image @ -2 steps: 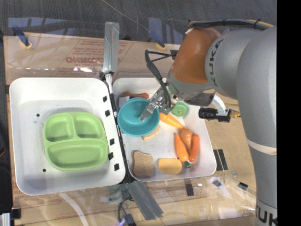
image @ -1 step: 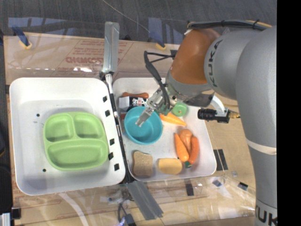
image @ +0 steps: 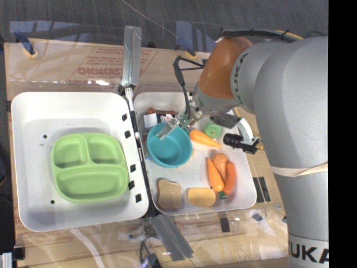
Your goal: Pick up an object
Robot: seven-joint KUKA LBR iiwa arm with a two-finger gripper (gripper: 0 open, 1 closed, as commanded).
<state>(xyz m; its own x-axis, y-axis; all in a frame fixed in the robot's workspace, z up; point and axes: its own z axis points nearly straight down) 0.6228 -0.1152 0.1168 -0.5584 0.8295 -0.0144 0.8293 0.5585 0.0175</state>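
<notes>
Approach step of a pick. Gripper lowered into the right bin, poised over the rim of the blue bowl; open or closed cannot be told from this angle, and nothing seen held. Candidate objects close by: a carrot just beside the bowl, a green round piece, two more carrots, a bread slice and a yellow block. Green divided plate in the left bin. Next, probably: settling on one target, closing, then lifting straight up.
</notes>
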